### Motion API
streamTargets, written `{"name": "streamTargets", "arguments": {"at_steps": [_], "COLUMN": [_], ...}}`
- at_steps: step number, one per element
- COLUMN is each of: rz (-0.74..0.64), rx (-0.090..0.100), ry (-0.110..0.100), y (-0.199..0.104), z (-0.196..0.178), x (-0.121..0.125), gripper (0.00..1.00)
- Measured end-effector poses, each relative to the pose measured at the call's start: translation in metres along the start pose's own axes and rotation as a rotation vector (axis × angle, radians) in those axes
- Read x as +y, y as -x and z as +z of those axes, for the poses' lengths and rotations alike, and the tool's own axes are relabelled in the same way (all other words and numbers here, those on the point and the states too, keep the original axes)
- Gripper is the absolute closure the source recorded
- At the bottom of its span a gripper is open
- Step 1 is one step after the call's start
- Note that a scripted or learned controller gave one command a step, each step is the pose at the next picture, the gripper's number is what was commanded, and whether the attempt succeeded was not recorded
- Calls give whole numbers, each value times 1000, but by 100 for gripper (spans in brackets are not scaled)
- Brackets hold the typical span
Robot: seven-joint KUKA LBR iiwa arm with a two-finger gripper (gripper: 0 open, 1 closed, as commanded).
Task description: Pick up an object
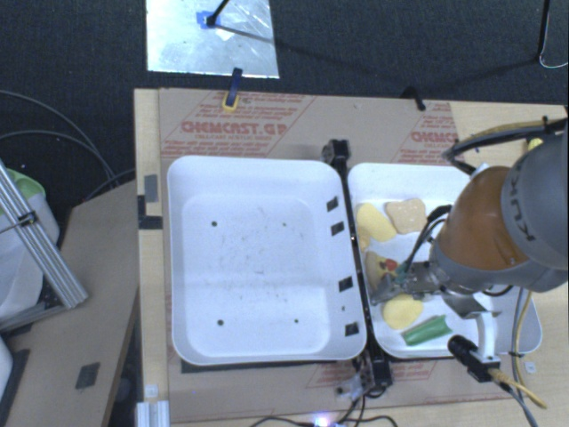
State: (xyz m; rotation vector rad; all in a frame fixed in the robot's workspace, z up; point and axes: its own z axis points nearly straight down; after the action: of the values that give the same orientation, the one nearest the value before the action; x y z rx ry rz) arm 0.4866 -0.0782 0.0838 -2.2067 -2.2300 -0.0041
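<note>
Gripper (pixel 391 280) finger state you cannot tell; take the likely light, slick yellow piece (pixel 402 310) across its middle.

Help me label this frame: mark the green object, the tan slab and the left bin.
green object (pixel 425 330), camera view, middle of its top face
tan slab (pixel 406 213), camera view, centre of its flat top
left bin (pixel 258 265), camera view, bare floor

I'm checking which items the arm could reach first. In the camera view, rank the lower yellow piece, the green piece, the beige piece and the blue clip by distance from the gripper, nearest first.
From the gripper, in the right bin:
1. Lower yellow piece, just below it.
2. Green piece, lower right, by the bin's near edge.
3. Beige piece, above, toward the bin's far end.
4. Blue clip, far upper left, on the cardboard's far edge.
</note>
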Motion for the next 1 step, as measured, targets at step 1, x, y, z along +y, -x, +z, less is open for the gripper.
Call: {"name": "streamTargets", "arguments": {"at_steps": [1], "rz": [10], "rx": [-8], "ry": [9], "y": [38], "z": [-60], "x": [26], "gripper": [0]}}
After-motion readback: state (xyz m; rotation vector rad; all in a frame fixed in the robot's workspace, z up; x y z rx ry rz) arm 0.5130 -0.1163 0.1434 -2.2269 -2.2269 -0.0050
